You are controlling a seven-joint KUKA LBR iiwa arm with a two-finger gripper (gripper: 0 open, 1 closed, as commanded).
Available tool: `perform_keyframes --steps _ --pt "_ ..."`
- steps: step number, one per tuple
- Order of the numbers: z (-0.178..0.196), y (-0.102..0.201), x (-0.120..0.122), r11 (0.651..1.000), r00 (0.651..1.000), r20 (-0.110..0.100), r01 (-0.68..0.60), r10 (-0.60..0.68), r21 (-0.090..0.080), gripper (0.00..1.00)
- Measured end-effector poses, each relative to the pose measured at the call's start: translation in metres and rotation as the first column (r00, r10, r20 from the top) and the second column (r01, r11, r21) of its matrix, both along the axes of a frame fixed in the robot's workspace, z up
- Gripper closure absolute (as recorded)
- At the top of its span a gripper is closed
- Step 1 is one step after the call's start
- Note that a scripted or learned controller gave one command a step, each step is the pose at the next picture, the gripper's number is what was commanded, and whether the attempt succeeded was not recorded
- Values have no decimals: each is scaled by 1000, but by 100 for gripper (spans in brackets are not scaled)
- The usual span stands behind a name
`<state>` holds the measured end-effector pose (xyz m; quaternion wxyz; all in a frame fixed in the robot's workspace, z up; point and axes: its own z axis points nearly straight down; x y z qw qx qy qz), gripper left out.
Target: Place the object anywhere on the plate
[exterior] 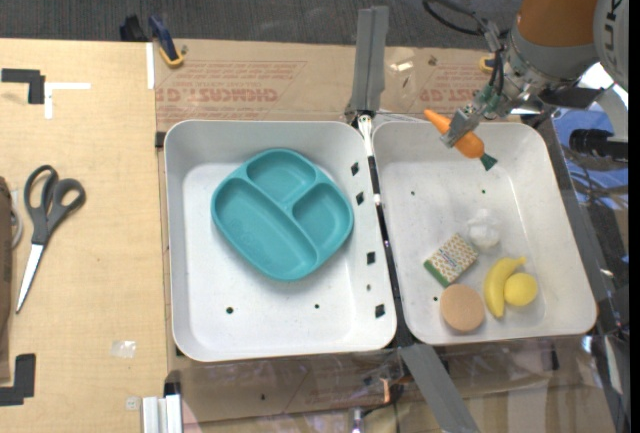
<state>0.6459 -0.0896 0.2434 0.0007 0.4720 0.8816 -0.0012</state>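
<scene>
A teal plate with three compartments lies in the left bin, a little left of that bin's middle. My gripper hangs over the back edge of the right bin, shut on an orange toy carrot with a green tip. The carrot sits aslant between the fingers, its orange point toward the upper left and its green end toward the lower right. It is lifted off the bin floor, well to the right of the plate.
In the right bin's front part lie a speckled sponge-like block, a small white lump, a yellow banana, a lemon and a tan round disc. A raised divider separates the bins. Scissors rest on the bench at left.
</scene>
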Motion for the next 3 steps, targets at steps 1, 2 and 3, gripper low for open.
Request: perform_keyframes --steps 1,2,3 --pt "-52 61 13 996 996 -1 -88 88 2 100" --pt "-40 124 -30 996 996 0 -89 89 2 100" --pt "-40 123 -30 996 996 0 -88 88 2 0"
